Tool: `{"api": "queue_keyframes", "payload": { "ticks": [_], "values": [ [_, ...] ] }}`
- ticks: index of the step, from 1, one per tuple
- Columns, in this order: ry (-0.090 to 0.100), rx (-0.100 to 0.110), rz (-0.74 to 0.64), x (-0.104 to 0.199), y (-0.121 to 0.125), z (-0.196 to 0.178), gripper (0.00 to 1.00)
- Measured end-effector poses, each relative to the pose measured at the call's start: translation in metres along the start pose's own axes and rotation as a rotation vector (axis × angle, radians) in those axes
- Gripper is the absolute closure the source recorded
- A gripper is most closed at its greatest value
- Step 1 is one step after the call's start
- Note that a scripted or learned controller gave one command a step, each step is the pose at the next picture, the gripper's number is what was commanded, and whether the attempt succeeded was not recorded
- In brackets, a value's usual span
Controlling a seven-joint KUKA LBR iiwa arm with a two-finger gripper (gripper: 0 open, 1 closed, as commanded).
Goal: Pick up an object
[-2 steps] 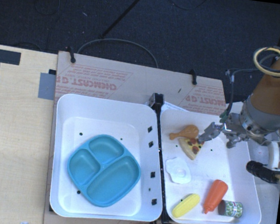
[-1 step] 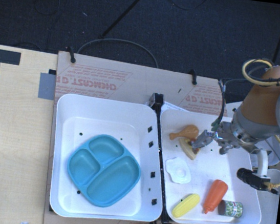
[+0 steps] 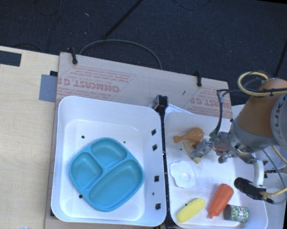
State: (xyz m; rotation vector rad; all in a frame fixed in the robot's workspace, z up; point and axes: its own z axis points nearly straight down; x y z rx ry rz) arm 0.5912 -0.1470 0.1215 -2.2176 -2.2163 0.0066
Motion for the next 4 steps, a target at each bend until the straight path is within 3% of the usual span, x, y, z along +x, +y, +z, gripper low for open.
{"api": "queue_keyframes", "payload": {
  "ticks": [1,4],
  "values": [
    [-0.001,-0.002,0.003,-0.001,0.000,-0.013,1.00],
    [-0.002,-0.010,-0.002,0.010,-0.009,-0.151,1.00]
  ]
}}
